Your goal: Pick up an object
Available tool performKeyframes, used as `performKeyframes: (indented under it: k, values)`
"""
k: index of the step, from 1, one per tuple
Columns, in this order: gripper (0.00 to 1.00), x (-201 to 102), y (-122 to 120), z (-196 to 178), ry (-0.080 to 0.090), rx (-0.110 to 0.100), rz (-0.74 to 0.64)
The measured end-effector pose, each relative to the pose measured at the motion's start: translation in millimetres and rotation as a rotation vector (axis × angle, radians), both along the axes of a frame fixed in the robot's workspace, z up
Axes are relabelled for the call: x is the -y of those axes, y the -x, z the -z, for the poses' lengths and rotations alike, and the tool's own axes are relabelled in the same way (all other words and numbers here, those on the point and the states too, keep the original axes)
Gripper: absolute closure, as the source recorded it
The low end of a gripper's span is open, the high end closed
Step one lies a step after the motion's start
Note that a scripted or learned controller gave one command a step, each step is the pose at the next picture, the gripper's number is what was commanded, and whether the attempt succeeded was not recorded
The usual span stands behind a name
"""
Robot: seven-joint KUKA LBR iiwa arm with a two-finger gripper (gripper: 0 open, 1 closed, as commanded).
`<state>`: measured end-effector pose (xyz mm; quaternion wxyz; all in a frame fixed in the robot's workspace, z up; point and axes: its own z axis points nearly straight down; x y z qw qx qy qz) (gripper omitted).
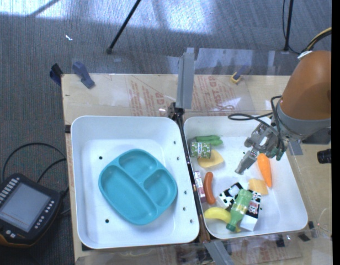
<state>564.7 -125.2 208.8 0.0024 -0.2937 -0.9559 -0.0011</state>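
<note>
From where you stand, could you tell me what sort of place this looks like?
Probably a robotics lab test bench: a robot arm over two white bins, toy food such as a carrot, and a teach pendant on the carpet.

End effector (257, 154) hung over right bin (299, 203), carrot (264, 169) just beside its fingers. Sausage (208, 187), banana (217, 214), green bottle (240, 209) lay below-left of it. Teal tray (138, 186) sat well left, in left bin (81, 148).
</note>
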Motion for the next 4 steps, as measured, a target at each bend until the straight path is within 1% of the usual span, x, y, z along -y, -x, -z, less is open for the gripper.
performKeyframes:
  k: [1, 2, 3, 4]
  values:
    - [0.00, 42.7, 8.0, 98.5, 0.006, 0.024, -0.090]
    - [0.00, 79.0, -17.5, 96.7, 0.003, 0.018, -0.030]
    - [0.00, 73.9, -10.9, 105.9, 0.007, 0.030, -0.072]
    - [0.00, 74.8, -49.5, 105.8, 0.006, 0.024, -0.095]
